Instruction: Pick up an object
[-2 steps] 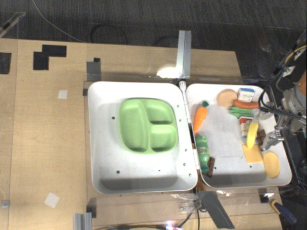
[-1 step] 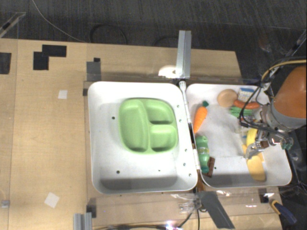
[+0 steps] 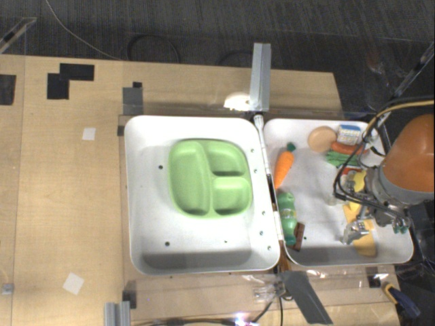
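My gripper point(image 3: 356, 231) hangs low over the right bin's point(image 3: 319, 250) near right corner, under the orange wrist band point(image 3: 411, 158). Directly beneath it lies a yellow object point(image 3: 363, 244), partly hidden by the gripper and cables. An orange carrot point(image 3: 283, 167) lies along the bin's left wall, with a green bottle-like item point(image 3: 287, 212) below it and a small dark piece point(image 3: 299, 236) beside that. At the back of the bin sit a tan round object point(image 3: 321, 138), a white and blue box point(image 3: 349, 134) and a green and red item point(image 3: 340, 157).
The left bin point(image 3: 146, 182) holds a green divided plate point(image 3: 208, 176) in its middle. A metal divider post point(image 3: 260, 73) stands behind the two bins. The wooden bench point(image 3: 61, 202) stretches to the left. Cables loop around the wrist.
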`<state>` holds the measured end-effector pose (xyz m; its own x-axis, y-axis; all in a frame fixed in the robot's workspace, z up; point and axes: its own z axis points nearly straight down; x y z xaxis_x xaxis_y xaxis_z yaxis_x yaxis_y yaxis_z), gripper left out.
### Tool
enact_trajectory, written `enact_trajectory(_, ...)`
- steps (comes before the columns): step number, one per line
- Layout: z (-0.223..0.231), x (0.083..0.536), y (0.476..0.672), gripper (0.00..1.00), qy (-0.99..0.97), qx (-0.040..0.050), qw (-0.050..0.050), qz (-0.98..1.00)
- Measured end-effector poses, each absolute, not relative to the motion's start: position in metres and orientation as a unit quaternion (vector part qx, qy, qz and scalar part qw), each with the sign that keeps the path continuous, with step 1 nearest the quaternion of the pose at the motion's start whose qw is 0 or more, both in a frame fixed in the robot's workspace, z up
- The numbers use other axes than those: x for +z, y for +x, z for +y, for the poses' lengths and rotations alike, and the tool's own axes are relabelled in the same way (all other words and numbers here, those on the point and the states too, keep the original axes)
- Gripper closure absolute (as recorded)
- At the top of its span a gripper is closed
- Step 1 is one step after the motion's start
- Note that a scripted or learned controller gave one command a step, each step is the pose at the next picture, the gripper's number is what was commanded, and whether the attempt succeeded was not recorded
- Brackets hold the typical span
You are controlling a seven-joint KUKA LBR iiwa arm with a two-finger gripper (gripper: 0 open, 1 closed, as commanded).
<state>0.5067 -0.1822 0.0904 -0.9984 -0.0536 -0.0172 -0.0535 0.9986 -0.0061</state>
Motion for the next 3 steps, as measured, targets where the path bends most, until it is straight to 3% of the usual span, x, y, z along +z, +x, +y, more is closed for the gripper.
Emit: enact_trajectory(3, -0.157, 0.091, 0.495, 0.0, -0.078, -0.0047, 0.011, 0.997)
